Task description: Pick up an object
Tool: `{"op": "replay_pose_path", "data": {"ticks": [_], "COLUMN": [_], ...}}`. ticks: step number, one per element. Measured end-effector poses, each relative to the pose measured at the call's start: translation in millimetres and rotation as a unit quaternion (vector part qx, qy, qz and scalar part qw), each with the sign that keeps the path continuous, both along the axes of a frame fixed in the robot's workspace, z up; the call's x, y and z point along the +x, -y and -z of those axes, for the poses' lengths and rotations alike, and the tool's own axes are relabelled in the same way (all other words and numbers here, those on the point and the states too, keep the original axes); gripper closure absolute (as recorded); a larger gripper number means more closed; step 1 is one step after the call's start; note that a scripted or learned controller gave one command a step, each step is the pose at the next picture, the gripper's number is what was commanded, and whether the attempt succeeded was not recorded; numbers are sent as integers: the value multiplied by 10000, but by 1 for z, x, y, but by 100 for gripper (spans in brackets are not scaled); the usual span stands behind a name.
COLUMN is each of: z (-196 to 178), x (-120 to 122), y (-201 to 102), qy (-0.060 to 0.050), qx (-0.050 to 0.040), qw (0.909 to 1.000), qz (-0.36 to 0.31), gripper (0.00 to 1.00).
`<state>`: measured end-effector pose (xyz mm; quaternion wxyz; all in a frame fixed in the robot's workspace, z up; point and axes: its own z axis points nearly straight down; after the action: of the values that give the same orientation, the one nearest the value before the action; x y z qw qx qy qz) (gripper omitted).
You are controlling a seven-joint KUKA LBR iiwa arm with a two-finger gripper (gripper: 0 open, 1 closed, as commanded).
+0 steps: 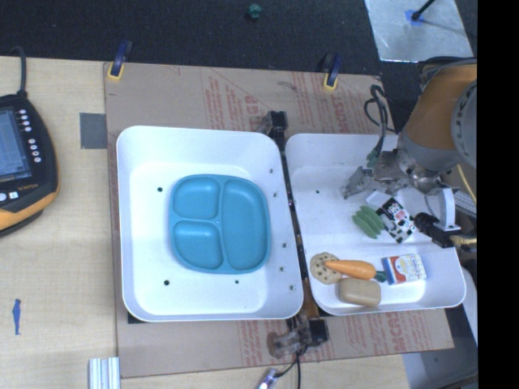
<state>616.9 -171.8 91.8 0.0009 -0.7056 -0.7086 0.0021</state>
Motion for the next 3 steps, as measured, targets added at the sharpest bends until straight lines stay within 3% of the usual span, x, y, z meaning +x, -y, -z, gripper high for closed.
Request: {"op": "replay_pose_path", "data": {"ticks": [1, 2, 3], "z": [0, 0, -47], "x": [-35, -69, 12], "y": [2, -40, 17], "qy": [1, 4, 18], "qx": [2, 5, 4], "qw": [10000, 10000, 10000], "qz": [-4, -10, 0], "gripper": [0, 0, 0]}}
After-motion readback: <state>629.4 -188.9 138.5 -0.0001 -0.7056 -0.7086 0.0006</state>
